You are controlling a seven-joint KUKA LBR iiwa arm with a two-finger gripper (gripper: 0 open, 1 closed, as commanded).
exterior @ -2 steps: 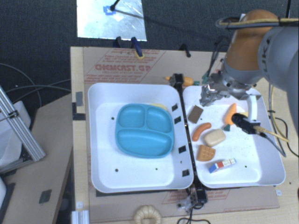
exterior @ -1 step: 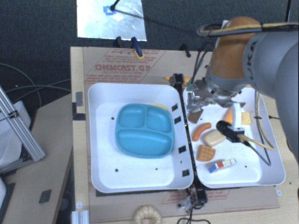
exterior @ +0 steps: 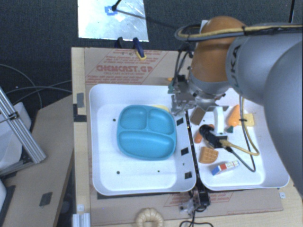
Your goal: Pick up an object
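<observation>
My gripper [exterior: 181, 106] hangs over the back part of the divider between the two bins, at the far right corner of a blue sectioned plate [exterior: 146, 131] in the left bin [exterior: 106, 174]. A pale yellow thing [exterior: 162, 108] peeks out behind the plate, just left of the gripper. The right bin [exterior: 265, 174] holds an orange waffle-like piece [exterior: 208, 154], a small white tube with red and blue ends [exterior: 224, 167], a white cylinder [exterior: 218, 118], an orange piece [exterior: 233, 116] and a pale yellow block [exterior: 249, 120]. Nothing is visibly held.
The big grey arm with its orange band [exterior: 215, 51] covers the back and right of the right bin. A cardboard sheet [exterior: 123, 67] lies under the bins. A shiny plate [exterior: 112, 12] sits behind, and a pale ring [exterior: 149, 217] lies in front.
</observation>
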